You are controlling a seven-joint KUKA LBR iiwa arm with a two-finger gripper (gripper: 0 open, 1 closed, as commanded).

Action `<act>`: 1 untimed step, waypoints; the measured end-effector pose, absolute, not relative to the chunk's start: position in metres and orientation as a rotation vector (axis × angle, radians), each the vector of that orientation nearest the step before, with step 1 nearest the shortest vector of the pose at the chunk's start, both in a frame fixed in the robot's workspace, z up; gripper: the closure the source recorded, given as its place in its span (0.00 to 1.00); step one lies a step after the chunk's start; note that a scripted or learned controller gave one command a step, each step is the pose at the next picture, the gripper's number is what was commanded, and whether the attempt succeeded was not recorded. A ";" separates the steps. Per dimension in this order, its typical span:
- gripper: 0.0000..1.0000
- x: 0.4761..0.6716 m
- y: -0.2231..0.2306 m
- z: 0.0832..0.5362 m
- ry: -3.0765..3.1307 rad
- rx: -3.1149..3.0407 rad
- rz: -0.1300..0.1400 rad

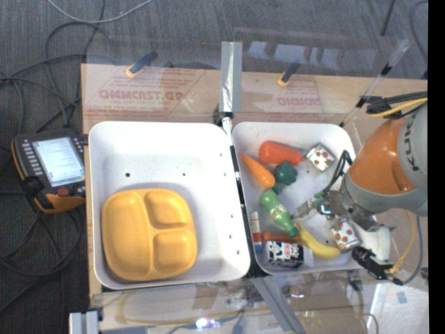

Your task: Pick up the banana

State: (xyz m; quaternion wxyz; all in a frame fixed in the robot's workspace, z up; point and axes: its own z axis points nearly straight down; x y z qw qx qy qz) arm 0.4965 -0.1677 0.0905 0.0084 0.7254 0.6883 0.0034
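The yellow banana (318, 244) lies on the floor of the right bin (299, 132), near its front right corner. It rests between a green bottle-shaped toy (277, 212) and a spotted white die (344, 234). My gripper (316, 207) hangs just behind and above the banana, reaching in from the right under the orange band of the arm (379, 164). Its fingers look spread, and nothing shows between them. The banana is apart from the fingers.
The right bin also holds a red-orange carrot (281, 152), an orange carrot (259, 171), a dark green piece (285, 174), a second die (320, 157) and a black-and-white box (284, 253). A yellow divided tray (149, 234) sits in the left bin (160, 134).
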 end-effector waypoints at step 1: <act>0.00 0.505 -0.171 0.123 2.228 2.219 0.000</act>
